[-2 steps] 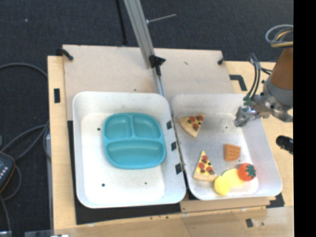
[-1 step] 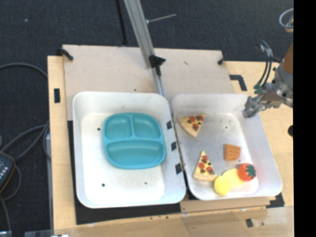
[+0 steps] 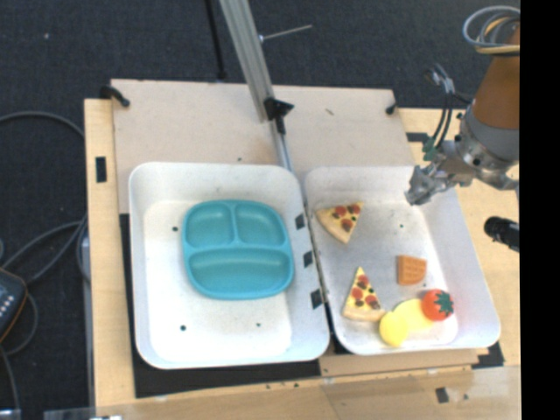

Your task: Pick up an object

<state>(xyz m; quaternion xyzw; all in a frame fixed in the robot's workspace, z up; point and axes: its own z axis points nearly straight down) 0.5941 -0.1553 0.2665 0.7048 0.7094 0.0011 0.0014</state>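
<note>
Hovering at the right bin's (image 3: 455,234) upper-right corner, the tool (image 3: 420,189), whose state I cannot tell, risks striking that wall, with the nearest pizza slice (image 3: 339,220) left of it.

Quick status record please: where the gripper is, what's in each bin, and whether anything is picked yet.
gripper: over the far right part of the right bin, nothing seen held
right bin: two pizza slices, orange cracker, yellow lemon, red strawberry
left bin: teal divided plate
nearest item to gripper: far pizza slice, apart from it
picked: not yet
</note>
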